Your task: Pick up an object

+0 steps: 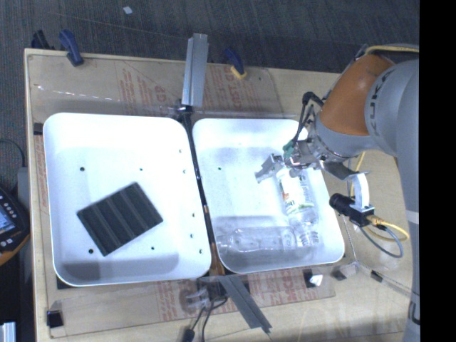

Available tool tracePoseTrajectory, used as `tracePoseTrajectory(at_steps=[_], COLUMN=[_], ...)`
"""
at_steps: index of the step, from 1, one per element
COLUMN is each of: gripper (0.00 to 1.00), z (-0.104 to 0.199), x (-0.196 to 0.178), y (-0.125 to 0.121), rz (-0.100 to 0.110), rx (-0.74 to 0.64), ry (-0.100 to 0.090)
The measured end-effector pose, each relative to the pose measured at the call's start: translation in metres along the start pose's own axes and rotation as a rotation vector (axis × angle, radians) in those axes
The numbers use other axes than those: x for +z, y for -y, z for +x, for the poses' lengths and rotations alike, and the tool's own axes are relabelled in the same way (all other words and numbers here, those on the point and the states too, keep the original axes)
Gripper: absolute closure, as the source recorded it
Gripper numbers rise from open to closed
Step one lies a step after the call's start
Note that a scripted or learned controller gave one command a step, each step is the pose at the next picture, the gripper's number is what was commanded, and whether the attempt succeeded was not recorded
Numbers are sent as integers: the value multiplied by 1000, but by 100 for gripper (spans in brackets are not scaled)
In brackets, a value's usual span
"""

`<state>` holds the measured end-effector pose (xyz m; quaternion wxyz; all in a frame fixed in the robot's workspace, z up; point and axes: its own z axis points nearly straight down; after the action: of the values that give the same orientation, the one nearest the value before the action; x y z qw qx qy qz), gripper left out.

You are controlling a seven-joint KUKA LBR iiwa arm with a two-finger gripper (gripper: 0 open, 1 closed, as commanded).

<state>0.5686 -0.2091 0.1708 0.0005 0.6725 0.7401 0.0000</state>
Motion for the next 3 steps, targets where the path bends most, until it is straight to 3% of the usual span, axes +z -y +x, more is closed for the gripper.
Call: tracePoseTrajectory(at_steps=[1,3], gripper=[0,0], z=[3,3], x=[8,8], y=[27,27], rz=[4,4], rx=[-27,-26], ry=[-3,-2])
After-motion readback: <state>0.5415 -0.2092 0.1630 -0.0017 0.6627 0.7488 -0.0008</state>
